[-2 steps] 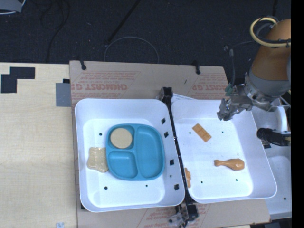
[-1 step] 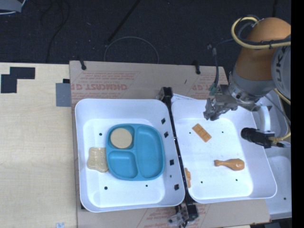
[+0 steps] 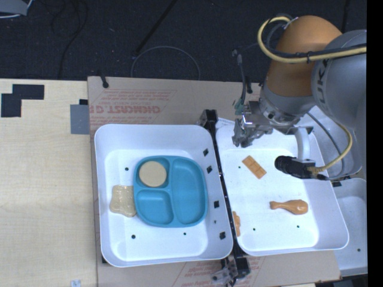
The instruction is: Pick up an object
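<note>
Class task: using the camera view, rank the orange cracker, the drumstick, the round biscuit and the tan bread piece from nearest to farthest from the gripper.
Measured from the gripper at the right bin's upper left:
1. Orange cracker, right bin, just below the gripper.
2. Drumstick, right bin, lower right.
3. Round biscuit, in the blue tray's upper-left compartment, left bin.
4. Tan bread piece, left of the blue tray.

- Light is pretty even and bright over the bench, looks like it comes from overhead, and the two white bins (image 3: 157, 137) come close to blowing out.
- Far side is a different story: the dark floor (image 3: 149, 28) swallows almost all detail, cables barely readable.
- Shadows are soft and short, mostly a faint grey one under the arm (image 3: 311, 70) on the right bin's far end.
- Mild sheen on the orange band, no harsh glare.
- Overall a bit soft and low-res, small things look mushy.
</note>
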`<state>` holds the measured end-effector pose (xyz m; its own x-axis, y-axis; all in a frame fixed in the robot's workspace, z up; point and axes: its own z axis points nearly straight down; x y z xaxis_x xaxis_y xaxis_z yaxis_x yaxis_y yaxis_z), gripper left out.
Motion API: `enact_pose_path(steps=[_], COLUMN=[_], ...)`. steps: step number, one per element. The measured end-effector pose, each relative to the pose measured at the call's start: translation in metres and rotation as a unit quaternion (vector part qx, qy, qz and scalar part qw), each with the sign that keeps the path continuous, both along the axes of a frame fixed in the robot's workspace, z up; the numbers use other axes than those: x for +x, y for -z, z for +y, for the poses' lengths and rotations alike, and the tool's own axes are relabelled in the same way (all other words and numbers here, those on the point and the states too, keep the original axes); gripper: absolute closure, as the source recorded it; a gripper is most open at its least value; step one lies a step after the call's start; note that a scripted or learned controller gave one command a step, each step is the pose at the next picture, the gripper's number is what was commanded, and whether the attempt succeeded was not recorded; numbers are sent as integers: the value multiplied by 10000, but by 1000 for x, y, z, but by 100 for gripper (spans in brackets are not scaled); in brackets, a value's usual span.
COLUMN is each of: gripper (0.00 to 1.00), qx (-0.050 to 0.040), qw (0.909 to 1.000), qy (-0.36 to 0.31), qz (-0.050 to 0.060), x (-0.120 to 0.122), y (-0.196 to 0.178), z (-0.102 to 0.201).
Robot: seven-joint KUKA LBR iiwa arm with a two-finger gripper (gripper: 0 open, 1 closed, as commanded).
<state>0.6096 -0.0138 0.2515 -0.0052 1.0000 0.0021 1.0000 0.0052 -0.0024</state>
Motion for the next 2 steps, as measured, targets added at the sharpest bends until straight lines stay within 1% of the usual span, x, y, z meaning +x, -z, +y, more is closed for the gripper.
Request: enact_pose_path(steps=[1,2], gripper=[100,100], qx=[-8,-7], qw=[10000,10000], qy=[6,8], qz=[3,15], x=[12,9], y=[18,29], z=[46,95])
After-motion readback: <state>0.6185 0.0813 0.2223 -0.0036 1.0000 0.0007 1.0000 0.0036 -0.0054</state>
